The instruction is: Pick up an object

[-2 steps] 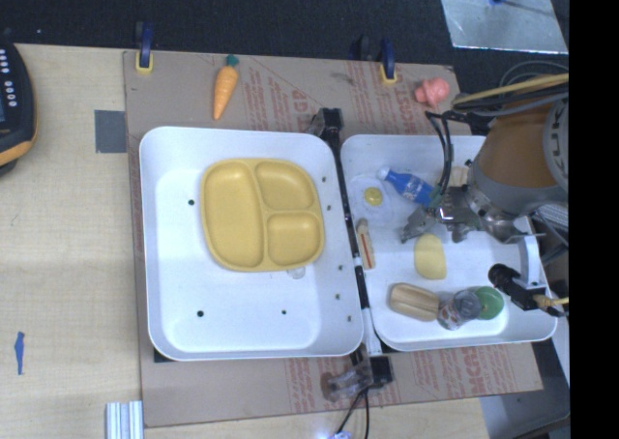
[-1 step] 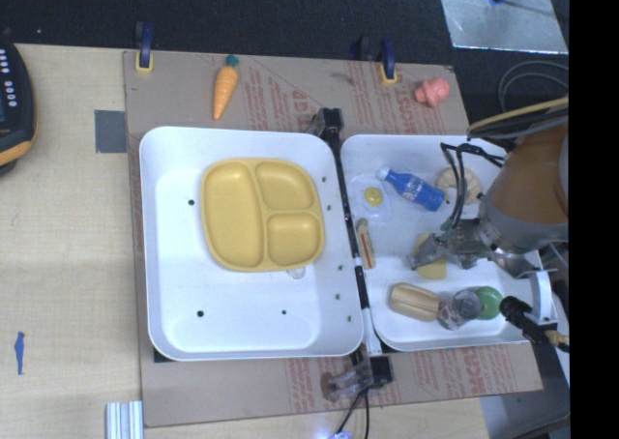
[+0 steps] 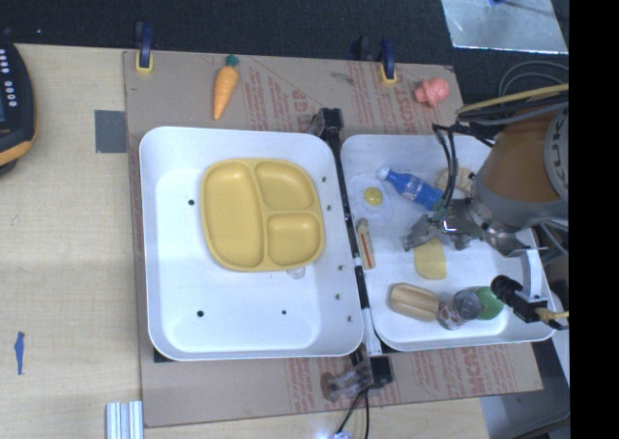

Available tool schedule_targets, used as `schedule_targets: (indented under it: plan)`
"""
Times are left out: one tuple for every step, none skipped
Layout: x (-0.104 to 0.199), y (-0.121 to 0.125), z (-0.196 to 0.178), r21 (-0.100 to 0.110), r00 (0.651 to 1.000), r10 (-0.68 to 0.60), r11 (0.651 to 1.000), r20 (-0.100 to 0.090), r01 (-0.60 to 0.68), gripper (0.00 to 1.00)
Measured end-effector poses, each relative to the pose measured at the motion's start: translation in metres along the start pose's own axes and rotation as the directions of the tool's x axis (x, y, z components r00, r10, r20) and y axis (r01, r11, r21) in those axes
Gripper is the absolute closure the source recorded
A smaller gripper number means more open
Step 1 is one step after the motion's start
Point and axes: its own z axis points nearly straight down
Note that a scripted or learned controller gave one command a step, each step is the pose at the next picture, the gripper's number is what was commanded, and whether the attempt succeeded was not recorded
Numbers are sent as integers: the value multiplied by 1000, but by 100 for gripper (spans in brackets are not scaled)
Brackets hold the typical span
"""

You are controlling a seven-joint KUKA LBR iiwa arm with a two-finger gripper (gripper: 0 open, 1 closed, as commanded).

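The right bin [image 3: 387,152] holds several things. A blue bottle [image 3: 410,188] lies near its middle, with a small yellow round piece [image 3: 373,197] to its left. A pale yellow block [image 3: 430,261] lies just below my gripper [image 3: 440,234]. The gripper hangs low over the bin's middle right, open, with nothing between its fingers. Along the bin's near side lie a tan roll [image 3: 414,302] and a grey and green object [image 3: 472,306]. A thin brown stick [image 3: 365,240] lies by the left wall.
The left bin [image 3: 174,311] bears a yellow divided plate [image 3: 261,213]. On the brown board behind the bins lie a toy carrot [image 3: 224,87] and a pink object [image 3: 432,91]. The arm [image 3: 517,171] covers the right bin's right side.
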Motion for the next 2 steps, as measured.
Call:
schedule_targets:
  plan:
    - [-7,34,0,-1,1000,2,1000,0,-2,0]
    - [-16,-19,1,8,1000,5,1000,-2,-5,0]
